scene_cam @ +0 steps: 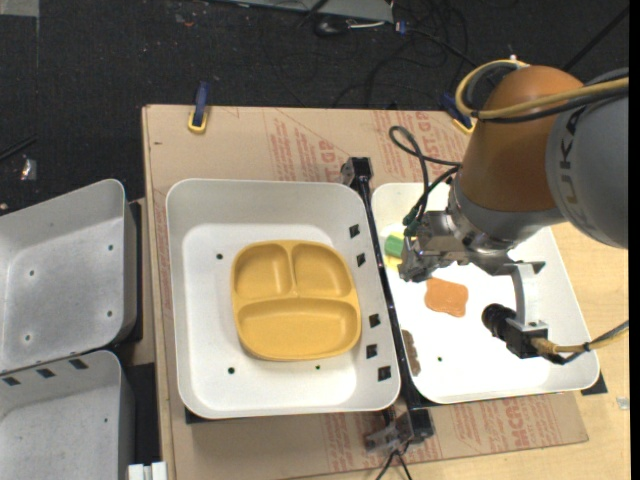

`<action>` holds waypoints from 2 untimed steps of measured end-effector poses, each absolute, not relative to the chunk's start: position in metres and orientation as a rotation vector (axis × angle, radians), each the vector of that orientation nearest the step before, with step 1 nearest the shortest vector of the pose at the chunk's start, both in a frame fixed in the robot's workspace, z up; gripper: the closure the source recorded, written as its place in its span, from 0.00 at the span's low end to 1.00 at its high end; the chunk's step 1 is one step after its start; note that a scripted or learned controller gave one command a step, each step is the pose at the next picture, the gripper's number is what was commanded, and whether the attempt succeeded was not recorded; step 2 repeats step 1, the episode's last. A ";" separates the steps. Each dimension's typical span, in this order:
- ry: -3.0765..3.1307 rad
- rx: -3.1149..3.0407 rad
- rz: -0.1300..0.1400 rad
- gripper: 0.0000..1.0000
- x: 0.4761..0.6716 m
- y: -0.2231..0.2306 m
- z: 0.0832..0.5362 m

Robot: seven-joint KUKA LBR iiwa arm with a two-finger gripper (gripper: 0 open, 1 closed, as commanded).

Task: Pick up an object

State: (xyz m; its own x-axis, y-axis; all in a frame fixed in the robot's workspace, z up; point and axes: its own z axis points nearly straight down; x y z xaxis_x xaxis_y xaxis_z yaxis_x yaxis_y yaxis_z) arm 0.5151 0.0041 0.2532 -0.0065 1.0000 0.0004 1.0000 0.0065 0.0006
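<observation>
the likeliest pick, a small orange block, lay flat on the floor of the right bin, near its left wall and just near of the gripper. it looked light and probably soft like foam, with rounded edges, so a pinch across its narrower width seemed the best hold. a green and yellow piece sat just left of the gripper. whether the tool was spread or closed could not be told. a yellow divided plate rested in the left bin.
</observation>
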 end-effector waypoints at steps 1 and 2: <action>2.230 2.213 0.002 1.00 0.516 0.059 0.256; 2.230 2.213 0.002 1.00 0.516 0.059 0.256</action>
